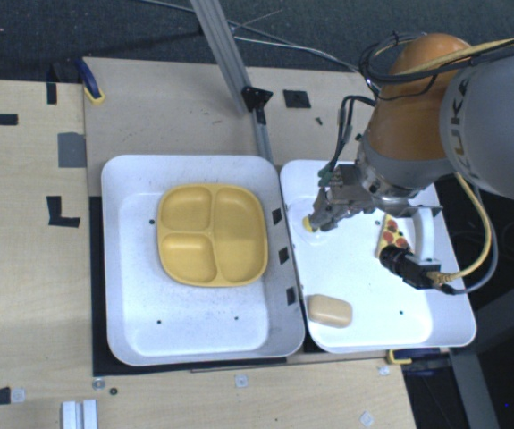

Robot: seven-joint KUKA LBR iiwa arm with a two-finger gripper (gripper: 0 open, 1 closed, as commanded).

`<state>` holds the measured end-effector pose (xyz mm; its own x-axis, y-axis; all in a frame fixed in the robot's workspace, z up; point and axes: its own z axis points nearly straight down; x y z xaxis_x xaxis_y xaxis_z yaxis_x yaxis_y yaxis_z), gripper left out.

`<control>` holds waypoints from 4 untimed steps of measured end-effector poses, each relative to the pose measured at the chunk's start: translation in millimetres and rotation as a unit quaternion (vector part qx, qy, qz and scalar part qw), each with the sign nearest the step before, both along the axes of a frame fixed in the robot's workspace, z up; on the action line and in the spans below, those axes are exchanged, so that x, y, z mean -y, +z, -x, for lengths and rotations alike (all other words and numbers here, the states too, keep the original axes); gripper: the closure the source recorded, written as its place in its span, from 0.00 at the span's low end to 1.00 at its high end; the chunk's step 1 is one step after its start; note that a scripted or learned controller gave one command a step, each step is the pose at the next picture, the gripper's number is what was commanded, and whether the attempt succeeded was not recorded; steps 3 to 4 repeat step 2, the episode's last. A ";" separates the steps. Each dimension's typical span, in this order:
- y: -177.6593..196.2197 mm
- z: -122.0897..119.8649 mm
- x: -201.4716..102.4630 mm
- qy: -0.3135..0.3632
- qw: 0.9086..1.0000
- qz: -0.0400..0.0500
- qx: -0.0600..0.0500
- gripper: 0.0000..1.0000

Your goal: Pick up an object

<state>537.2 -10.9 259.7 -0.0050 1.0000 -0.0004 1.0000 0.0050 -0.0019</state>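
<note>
Small yellow object [309,224] lay at the right white bin's [364,329] left wall beneath your end effector [321,220], whose finger state you couldn't tell, and crowding that wall risked a glancing, failed grasp.

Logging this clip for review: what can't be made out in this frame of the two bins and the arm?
- Gripper: fingers too small and dark to tell open or shut; a small yellow thing sits at the tips, unidentifiable.
- Red and yellow object: partly behind the arm, kind unclear.
- Right bin: far part hidden under the arm.
</note>
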 end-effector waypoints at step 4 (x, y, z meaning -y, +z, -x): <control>-43.7 -12.3 -98.4 0.000 1.000 0.000 0.000 1.00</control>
